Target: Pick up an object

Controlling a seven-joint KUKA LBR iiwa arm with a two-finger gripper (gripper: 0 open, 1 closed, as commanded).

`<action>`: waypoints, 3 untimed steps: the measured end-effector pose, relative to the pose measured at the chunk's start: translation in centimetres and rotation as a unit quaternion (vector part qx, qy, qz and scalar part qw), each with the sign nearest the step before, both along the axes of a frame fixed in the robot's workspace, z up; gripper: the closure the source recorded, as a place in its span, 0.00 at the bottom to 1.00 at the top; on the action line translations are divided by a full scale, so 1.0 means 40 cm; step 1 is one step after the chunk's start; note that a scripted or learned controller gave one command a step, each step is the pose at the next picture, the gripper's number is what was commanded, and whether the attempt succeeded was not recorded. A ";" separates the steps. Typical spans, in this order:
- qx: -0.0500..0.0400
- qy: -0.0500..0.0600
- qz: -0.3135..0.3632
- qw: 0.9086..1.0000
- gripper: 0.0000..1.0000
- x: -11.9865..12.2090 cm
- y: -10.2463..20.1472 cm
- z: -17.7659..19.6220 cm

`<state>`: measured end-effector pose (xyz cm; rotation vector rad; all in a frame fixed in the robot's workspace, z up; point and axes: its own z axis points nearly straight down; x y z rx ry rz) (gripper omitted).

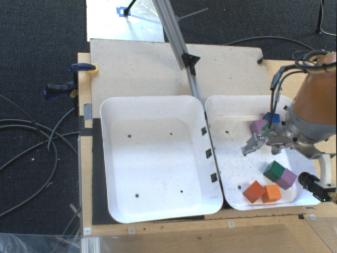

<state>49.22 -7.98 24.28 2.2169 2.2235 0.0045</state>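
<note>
I see my pincer (253, 144) over the right bin (231, 109), seemingly unclenched and grasping nothing; blocks (268, 183) lie nearby.

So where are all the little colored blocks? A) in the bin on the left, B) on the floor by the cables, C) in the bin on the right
C: the orange blocks, the green block and the purple block all sit in the right bin, near its front corner, under the gripper.
</note>
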 end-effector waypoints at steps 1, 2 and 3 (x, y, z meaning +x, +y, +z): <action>-0.002 0.002 -0.003 1.000 0.00 0.078 -0.157 -0.128; -0.002 0.002 0.000 1.000 0.00 0.226 -0.253 -0.343; 0.005 0.019 -0.001 1.000 0.00 0.396 -0.230 -0.389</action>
